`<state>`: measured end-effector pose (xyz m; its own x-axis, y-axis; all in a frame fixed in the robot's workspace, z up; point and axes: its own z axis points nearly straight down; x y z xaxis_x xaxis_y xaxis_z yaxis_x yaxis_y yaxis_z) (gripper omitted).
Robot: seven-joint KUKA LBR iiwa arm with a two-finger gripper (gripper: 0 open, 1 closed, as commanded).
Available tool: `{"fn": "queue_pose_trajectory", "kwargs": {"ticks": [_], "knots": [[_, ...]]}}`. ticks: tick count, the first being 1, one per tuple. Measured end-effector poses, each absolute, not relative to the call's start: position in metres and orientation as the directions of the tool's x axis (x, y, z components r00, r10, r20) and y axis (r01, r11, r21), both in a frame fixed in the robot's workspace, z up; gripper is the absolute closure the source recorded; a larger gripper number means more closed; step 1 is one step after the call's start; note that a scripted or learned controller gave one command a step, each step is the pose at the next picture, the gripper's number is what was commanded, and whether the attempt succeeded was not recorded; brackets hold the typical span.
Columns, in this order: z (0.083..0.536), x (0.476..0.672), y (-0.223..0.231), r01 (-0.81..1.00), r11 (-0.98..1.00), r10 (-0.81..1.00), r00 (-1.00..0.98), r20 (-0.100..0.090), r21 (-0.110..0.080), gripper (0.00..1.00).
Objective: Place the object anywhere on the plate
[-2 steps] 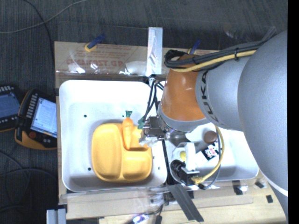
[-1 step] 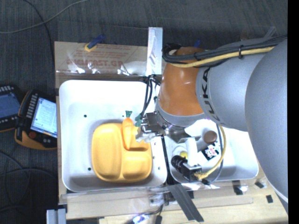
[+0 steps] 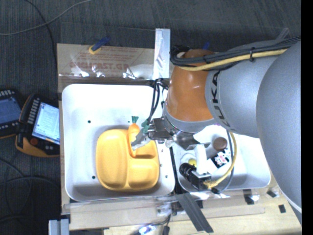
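Observation:
A yellow divided plate [image 3: 117, 160] lies in the lower half of the left white bin [image 3: 83, 106]. At the plate's upper right edge there is a small orange carrot toy with a green top [image 3: 133, 129]. My gripper [image 3: 141, 138] hangs right beside the carrot over that edge of the plate, reaching in from the right. The wrist hides how the carrot sits against the gripper, and I cannot tell whether the carrot is held or resting on the plate's rim.
The arm's orange band and grey body cover most of the right bin [image 3: 257, 177]. A small brown round thing [image 3: 219, 143] and a white and pink piece [image 3: 222, 158] show there. A tablet [image 3: 46, 124] lies left of the bench.

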<state>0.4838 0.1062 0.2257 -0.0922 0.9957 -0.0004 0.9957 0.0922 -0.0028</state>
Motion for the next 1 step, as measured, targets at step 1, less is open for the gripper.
{"fn": "queue_pose_trajectory", "kwargs": {"ticks": [1], "knots": [[0.2339, 0.4845, 0.1055, 0.996, 0.091, 0.996, -0.091, -0.001, -0.005, 1.0]]}}
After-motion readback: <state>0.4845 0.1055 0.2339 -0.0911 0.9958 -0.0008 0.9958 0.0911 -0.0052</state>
